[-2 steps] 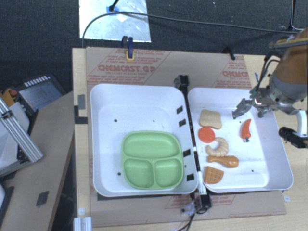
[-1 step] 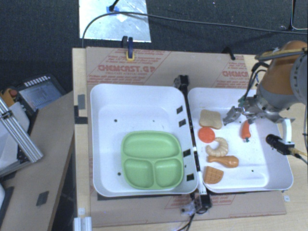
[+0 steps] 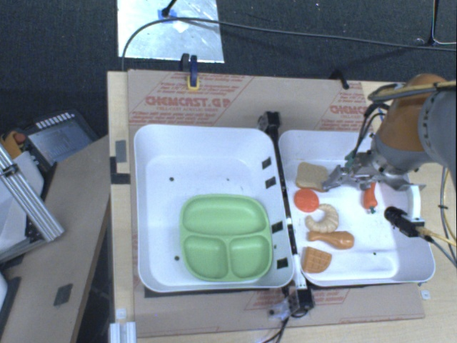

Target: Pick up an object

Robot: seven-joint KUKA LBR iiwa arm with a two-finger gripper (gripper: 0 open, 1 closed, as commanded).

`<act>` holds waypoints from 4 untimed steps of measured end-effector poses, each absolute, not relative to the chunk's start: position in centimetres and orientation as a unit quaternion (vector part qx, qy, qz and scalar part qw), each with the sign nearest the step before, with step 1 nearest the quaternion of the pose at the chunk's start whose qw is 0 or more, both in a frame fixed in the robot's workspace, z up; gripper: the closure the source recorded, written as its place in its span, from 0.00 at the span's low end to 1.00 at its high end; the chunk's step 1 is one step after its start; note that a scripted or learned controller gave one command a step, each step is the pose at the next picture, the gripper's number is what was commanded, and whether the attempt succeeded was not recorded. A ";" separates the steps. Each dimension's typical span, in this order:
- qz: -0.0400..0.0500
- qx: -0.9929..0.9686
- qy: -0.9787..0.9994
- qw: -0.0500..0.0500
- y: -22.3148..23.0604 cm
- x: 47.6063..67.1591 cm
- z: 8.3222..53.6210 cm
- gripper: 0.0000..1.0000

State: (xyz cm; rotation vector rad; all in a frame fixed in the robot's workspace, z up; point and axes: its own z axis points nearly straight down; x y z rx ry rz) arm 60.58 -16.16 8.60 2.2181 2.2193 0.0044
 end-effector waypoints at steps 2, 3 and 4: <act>0.001 0.707 0.707 0.003 -16.6 60.7 14.4 1.00; 0.002 0.706 0.708 0.004 -17.1 60.9 20.8 1.00; 0.001 0.706 0.708 0.002 -17.1 61.0 22.5 1.00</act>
